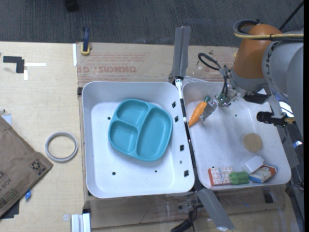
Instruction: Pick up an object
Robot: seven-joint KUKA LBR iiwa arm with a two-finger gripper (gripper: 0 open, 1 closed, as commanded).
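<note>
One small orange plastic toy carrot (pixel 197 113) looked light, stiff, a bit slick — best pinched mid-body. The two-finger gripper (pixel 211 107) touched its top; couldn't tell its finger state.

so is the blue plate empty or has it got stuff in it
Empty. The blue plate lies flat in the left bin, and all three of its compartments show bare blue, nothing resting in them.
</note>
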